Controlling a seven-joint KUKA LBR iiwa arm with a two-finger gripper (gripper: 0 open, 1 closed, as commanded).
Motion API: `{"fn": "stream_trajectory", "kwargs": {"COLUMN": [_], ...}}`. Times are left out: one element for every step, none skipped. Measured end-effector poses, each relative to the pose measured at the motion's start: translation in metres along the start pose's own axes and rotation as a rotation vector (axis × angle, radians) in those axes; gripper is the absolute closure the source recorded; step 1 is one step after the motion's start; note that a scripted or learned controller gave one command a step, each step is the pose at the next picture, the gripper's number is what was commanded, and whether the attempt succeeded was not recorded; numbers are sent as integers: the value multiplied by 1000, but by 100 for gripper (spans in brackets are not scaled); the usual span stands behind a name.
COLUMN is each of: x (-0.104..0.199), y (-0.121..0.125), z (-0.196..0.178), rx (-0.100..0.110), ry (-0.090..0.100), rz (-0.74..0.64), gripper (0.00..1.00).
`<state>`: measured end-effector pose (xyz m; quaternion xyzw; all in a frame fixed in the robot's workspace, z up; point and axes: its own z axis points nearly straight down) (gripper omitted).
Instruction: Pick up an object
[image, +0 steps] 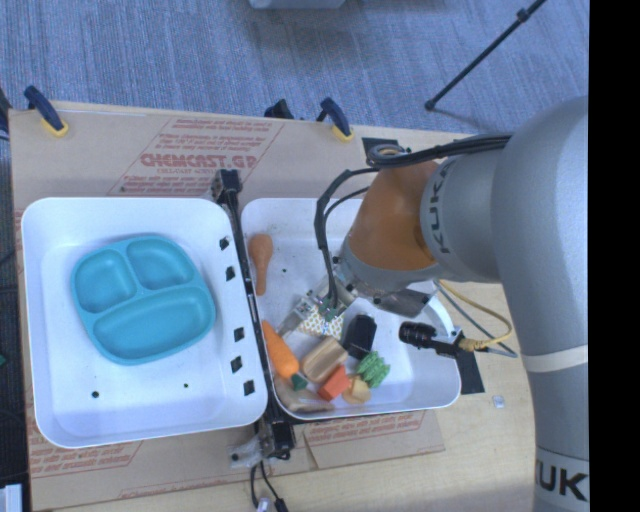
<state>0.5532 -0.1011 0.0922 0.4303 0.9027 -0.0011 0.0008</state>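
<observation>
Camera view looks down on two white bins side by side, and we see the grey arm (520, 230) with its orange band reaching in from the right over the right bin (300, 215). Its bulk hides much of that bin's far right portion. The gripper (322, 312) sits low over the middle of the bin, but the wrist covers most of it, so we cannot tell how it stands or whether it grips anything.

Just beside it lies a small patterned item (325, 322), too small to identify. Nearby, toward the bin's near edge, we make out a cluster of toy foods: an orange carrot (280, 352), a tan block (323, 357), a black piece (358, 334), a green leafy piece (375, 369) and a red-orange piece (335, 384). Some overlap, so their outlines are unclear. Another carrot-like piece (260, 258) lies apart by the left wall.

The left bin (60, 400) holds a blue divided plate (143, 297).
</observation>
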Motion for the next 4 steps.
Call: {"fn": "stream_trajectory", "kwargs": {"x": [-124,-51,-52,-20], "y": [-23,-27,-27,8], "z": [-40,1,-10,-145], "rx": [-1,-1,-1,-3], "ry": [-1,4,3,-3], "rz": [-410,-548,-550,-689], "gripper": [0,0,100,100]}}
